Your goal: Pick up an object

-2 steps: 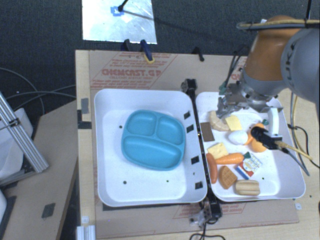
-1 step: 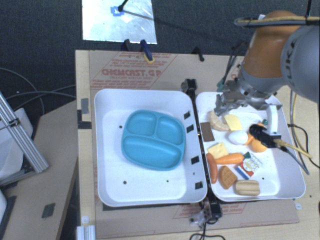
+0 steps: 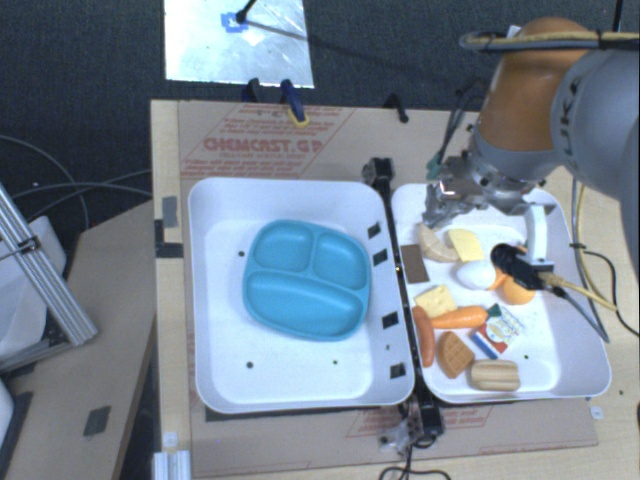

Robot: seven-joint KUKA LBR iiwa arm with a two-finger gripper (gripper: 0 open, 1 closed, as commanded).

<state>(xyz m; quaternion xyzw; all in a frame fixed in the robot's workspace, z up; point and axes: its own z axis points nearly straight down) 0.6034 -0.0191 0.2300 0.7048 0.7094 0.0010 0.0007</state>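
Observation:
The right bin (image 3: 575, 363) holds several toy foods: a beige piece (image 3: 435, 245), a yellow cheese slice (image 3: 465, 244), a white egg (image 3: 477, 274), an orange fruit (image 3: 518, 291), a yellow wedge (image 3: 435, 300), a carrot (image 3: 460, 318), a red sausage (image 3: 425, 336), a brown waffle (image 3: 455, 353), a bread roll (image 3: 494, 375) and a colourful packet (image 3: 497, 330). My gripper (image 3: 436, 213) hangs low over the far left corner of this bin, just above the beige piece. Nothing shows in its grasp.
The left bin (image 3: 215, 368) holds a blue divided plate (image 3: 307, 278). A black-hinged divider (image 3: 392, 258) runs between the two bins. The arm's orange and grey body (image 3: 545, 88) looms over the right bin's far side.

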